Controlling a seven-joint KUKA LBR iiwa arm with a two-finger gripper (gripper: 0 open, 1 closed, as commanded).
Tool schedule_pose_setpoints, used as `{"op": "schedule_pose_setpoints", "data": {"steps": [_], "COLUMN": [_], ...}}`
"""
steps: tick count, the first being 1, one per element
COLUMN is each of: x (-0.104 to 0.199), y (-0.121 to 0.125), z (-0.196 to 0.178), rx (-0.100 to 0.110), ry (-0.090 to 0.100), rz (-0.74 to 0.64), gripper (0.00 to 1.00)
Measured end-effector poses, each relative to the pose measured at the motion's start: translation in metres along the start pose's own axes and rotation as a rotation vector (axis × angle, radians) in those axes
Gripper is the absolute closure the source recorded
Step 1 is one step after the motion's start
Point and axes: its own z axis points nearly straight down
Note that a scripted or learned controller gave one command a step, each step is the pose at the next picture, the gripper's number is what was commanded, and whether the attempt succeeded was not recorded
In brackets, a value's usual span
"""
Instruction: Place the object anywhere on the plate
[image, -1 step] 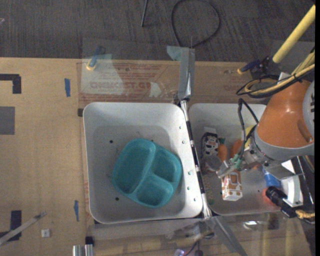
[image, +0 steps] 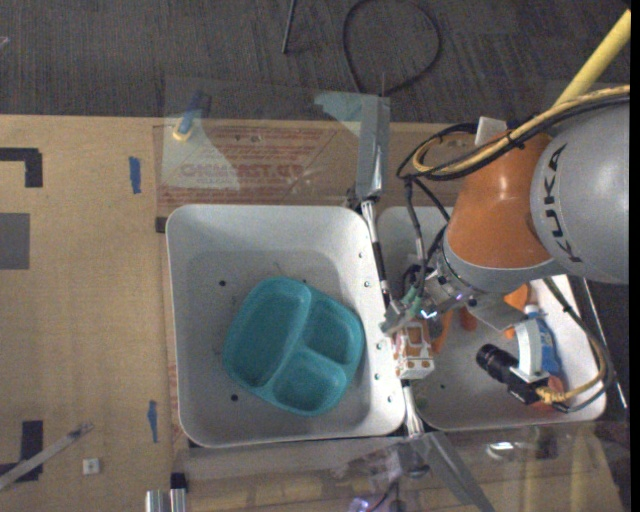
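Gripper (image: 415, 318), its state impossible to tell, hovers just above object (image: 413, 352), well right of plate (image: 293, 345).

The teal three-compartment plate (image: 293, 345) looked like smooth matt plastic, the two white bins (image: 200, 260) slightly glossy plastic, the tan bench (image: 80, 300) like matt cardboard.

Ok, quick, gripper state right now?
Gripper: low at the right bin's left edge, over a small orange-white object; a grasp cannot be told.
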Motion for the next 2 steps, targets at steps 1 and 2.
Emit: {"op": "schedule_pose_setpoints", "data": {"steps": [1,2], "x": [0.0707,0.0708], "y": [0.0419,0.042], "z": [-0.017,-0.0171], "rx": [-0.001,-0.001], "ry": [0.0,0.0], "rz": [-0.239,-0.239], "gripper": [1.0,0.0]}}
